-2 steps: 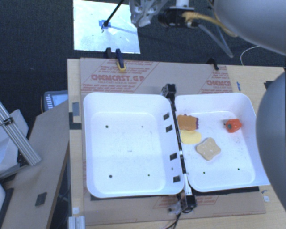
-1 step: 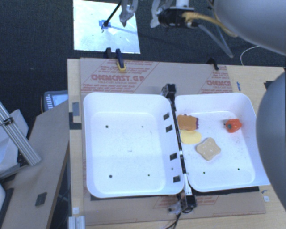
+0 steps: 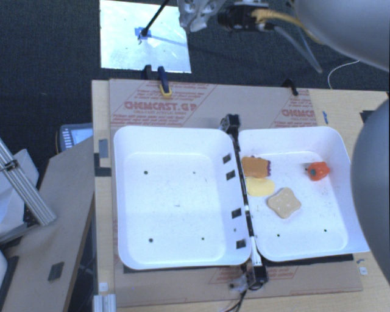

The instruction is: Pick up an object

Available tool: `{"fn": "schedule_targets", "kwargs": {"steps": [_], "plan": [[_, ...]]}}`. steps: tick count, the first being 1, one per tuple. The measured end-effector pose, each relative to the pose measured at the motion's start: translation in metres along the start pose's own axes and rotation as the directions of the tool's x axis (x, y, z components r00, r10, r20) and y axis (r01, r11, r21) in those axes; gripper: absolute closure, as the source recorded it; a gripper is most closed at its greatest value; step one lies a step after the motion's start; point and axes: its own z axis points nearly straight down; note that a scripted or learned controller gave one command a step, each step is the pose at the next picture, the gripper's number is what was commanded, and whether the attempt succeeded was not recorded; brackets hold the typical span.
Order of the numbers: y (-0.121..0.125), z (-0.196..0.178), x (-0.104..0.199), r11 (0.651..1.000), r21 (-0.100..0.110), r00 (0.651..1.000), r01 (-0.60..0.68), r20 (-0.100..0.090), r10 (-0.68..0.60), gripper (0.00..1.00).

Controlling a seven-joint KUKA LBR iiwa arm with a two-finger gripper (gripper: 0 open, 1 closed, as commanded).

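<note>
Tool (image 3: 196, 15) is parked top centre (state cannot be told); closely grouped toast (image 3: 284, 203), cheese (image 3: 261, 187) and sandwich (image 3: 256, 167) at right invite a muddled grasp.

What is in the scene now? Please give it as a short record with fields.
left bin: white, shallow
right bin: holds four small items
orange-brown piece: by the divider
yellow piece: just below it
tan toast-shaped piece: lower, near the middle
red-orange item: toward the right wall
gripper: at the top edge, above the bench
</note>
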Motion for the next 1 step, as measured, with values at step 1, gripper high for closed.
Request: {"fn": "schedule_targets", "kwargs": {"steps": [1], "plan": [[0.0000,0.0004,0.0000,1.000,0.001,1.000,0.001,0.000,-0.001,0.00]]}}
